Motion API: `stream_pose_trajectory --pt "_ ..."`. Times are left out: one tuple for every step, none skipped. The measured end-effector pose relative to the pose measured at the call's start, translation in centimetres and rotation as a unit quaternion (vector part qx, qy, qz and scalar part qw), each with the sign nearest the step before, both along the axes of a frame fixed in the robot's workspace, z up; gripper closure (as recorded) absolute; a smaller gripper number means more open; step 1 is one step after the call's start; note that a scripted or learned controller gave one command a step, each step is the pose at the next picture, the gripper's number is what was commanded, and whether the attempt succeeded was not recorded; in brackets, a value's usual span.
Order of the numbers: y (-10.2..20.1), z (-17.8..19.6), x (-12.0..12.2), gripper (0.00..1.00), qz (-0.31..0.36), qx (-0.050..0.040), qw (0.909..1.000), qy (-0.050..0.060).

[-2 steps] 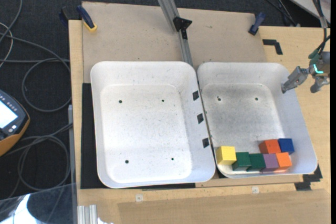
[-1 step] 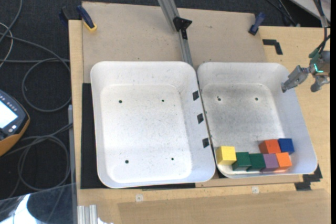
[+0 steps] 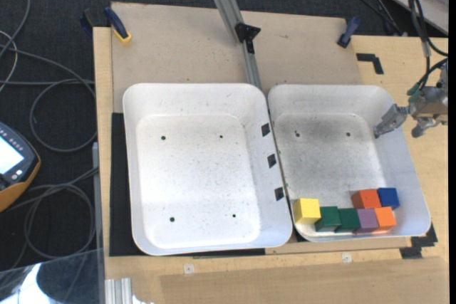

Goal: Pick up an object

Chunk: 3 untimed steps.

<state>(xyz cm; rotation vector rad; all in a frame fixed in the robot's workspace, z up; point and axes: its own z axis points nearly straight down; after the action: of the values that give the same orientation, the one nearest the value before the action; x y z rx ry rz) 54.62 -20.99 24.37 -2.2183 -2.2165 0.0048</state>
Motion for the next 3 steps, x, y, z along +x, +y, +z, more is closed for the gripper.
stream_pose_trajectory --pt "-0.1 -4.5 -0.8 0.00 0.000 0.0002 1.0000 0.000" --pt "-0.4 -9.1 -0.2 0.00 0.000 0.0002 1.0000 0.000" --pt "-0.4 -7.7 0.0 1.00 0.001 -0.0005 1.0000 -0.004"
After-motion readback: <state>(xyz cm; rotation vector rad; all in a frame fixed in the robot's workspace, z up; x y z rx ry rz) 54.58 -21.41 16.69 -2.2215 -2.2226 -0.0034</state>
